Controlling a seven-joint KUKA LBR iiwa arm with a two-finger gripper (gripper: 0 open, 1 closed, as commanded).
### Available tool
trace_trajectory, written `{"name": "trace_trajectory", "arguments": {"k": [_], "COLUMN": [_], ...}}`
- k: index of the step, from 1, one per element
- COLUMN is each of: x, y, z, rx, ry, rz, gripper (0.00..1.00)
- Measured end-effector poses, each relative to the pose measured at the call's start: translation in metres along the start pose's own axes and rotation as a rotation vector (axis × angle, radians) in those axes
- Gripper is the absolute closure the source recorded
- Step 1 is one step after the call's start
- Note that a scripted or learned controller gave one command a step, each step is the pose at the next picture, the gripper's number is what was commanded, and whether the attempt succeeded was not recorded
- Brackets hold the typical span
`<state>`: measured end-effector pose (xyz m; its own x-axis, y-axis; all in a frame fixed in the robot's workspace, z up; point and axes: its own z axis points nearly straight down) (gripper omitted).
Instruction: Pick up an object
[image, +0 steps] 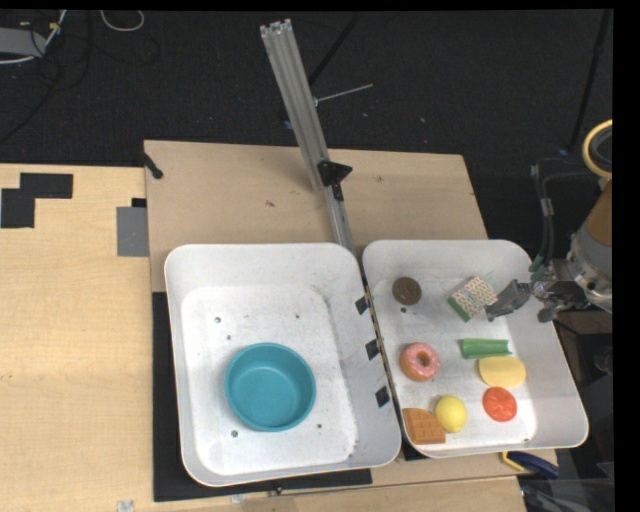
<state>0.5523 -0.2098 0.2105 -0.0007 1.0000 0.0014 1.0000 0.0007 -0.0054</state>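
The likeliest target was the packet (473, 296), a small patterned thing with a green edge, lying tilted in the right bin (545, 425) toward that bin's 2 o'clock. It was the object nearest the tool (510, 300), which hung just beside it at its 3 o'clock, at the bin's right wall. The arm (600, 240) reached in from the frame's 3 o'clock.

From the packet outward: a brown disc (406, 291) lay at its 9 o'clock, apart from it. A green stick (484, 347) sat near at 6 o'clock, with a yellow lump (502, 372) touching or just below that. Further down were a red ball (499, 404), a lemon (451, 413) and an orange wafer (425, 427), these last two side by side. A pink donut (419, 361) lay at the packet's 7 o'clock. The left bin (200, 270) held a teal bowl (270, 386), well apart from all this.

To do the step well, the tool would probably need to centre over the packet, turn so its jaws crossed the narrow side, then descend low enough to catch a flat thing without pushing it away. The green stick was close enough to be bumped.

Whether the tool was apart or together, I could not tell; it showed as a dark shape. Nothing was visibly held.
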Motion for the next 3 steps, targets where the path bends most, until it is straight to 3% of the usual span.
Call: {"name": "trace_trajectory", "arguments": {"k": [2, 3], "x": [0.009, 0.008], "y": [-0.001, 0.0], "z": [0.112, 0.099], "rx": [-0.001, -0.005], "ry": [0.0, -0.002], "rz": [0.0, 0.001], "gripper": [0.0, 1.0]}}
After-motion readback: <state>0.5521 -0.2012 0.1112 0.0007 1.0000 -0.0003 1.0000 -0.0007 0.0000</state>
